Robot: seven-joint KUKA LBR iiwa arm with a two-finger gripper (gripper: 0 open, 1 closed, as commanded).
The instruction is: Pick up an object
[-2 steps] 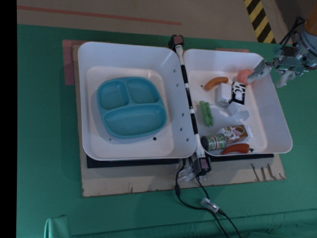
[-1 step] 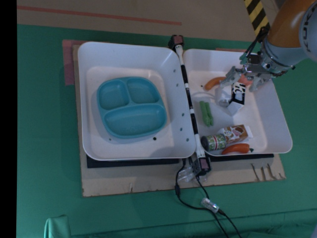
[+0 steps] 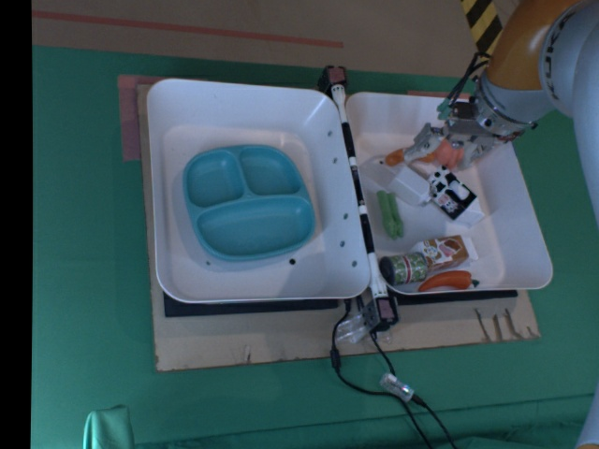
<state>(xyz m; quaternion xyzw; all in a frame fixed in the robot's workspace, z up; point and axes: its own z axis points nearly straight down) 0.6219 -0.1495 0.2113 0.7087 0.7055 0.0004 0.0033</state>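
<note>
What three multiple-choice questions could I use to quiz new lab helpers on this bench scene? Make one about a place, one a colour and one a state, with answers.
1. Where does the divided plate lie?
A. In the left bin
B. In the right bin
C. On the green mat outside the bins

2. What colour is the plate?
A. Red
B. Teal blue
C. Yellow

3. Where is the gripper?
A. Over the plate
B. Outside both bins
C. Over the right bin's far part, by the milk carton

Answers: 1 A, the plate lies in the middle of the left bin. 2 B, it is plainly teal. 3 C, the arm reaches in from the right and ends above the carton.
</note>
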